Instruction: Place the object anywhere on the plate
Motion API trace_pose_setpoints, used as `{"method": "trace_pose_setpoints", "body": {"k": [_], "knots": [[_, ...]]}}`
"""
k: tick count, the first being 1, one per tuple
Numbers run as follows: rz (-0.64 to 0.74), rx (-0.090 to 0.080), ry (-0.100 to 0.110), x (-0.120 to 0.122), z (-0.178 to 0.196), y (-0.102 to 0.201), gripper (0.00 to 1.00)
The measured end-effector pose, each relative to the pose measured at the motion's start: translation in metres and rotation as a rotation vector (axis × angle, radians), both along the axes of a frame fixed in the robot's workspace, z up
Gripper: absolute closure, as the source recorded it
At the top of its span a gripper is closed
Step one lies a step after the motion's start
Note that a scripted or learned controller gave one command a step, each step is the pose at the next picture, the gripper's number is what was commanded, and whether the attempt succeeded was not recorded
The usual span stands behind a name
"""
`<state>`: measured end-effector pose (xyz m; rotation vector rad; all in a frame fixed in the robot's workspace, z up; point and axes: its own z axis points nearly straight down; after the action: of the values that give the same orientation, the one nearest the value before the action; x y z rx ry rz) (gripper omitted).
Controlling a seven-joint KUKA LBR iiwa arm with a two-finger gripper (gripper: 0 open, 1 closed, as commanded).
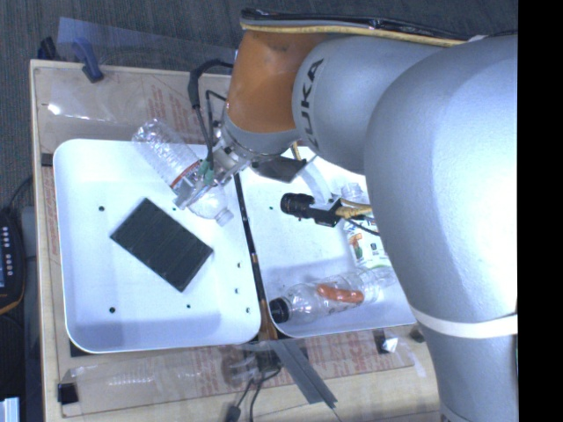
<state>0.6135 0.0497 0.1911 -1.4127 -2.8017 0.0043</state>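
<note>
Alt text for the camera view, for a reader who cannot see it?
The grey arm's gripper is down at a clear plastic bottle lying near the top right of the view's left bin; a dark rectangular plate lies flat in that bin's middle, apart from the bottle. The view's right bin holds another clear bottle with something orange inside.

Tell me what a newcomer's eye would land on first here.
The bulky grey arm with its orange band looms over the right bin, and its gripper is down at a crumpled clear bottle by the left bin's far edge. A dark flat slab lies at a slant mid-left bin. A second clear bottle, black-capped, lies along the right bin's near edge.
</note>
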Motion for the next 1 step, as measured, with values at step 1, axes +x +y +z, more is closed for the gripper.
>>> {"method": "trace_pose_setpoints", "body": {"k": [1], "knots": [[0.103, 0.0, -0.004, -0.0001, 0.0005, 0.0389, 1.0]]}}
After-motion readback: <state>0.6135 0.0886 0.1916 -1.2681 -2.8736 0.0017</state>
